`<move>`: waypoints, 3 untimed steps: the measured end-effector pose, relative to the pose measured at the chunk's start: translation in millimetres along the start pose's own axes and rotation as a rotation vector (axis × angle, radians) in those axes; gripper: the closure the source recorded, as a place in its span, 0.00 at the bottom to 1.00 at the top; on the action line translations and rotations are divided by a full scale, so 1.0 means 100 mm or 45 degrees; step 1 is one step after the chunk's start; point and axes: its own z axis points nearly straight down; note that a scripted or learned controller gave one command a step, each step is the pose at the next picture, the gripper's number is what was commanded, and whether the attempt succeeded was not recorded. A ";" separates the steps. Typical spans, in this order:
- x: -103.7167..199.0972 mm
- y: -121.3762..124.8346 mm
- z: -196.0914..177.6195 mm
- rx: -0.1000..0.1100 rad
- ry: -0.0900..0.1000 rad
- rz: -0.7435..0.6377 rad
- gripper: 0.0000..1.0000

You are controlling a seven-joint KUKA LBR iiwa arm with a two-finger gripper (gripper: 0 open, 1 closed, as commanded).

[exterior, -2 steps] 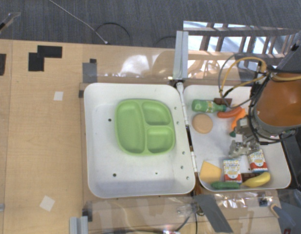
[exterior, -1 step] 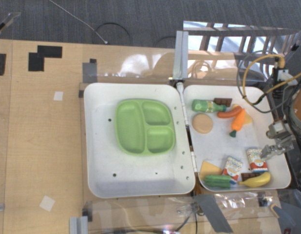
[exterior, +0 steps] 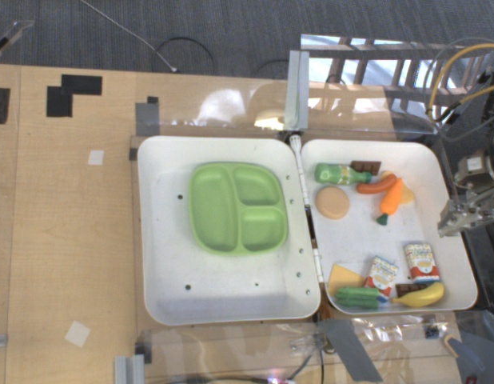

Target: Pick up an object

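The right bin (exterior: 439, 166) holds several toy foods. At its back lie a green bottle (exterior: 339, 174), a brown bar (exterior: 364, 166), a red sausage (exterior: 376, 186), an orange carrot (exterior: 390, 199) and a round tan bun (exterior: 334, 203). Along its front lie a yellow cheese wedge (exterior: 344, 277), a green cucumber (exterior: 357, 297), two small cartons (exterior: 382, 274) (exterior: 420, 261) and a banana (exterior: 421, 296). My gripper (exterior: 458, 217) hangs over the bin's right rim, right of the carrot and above the cartons, with nothing seen in it.
The left bin (exterior: 163, 286) carries a green divided plate (exterior: 237, 207). A raised divider (exterior: 305, 214) separates the two bins. Metal framing and cables (exterior: 463, 62) stand behind the right bin. Bare wooden bench (exterior: 63, 238) stretches to the left.
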 end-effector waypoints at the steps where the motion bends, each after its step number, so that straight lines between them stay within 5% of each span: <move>1: 0.00 0.00 0.01 -0.002 -0.001 0.001 0.00; 2: 0.07 -0.11 1.07 -0.013 -0.006 -0.452 0.00; 3: -0.06 0.14 1.61 0.021 0.015 -0.588 0.00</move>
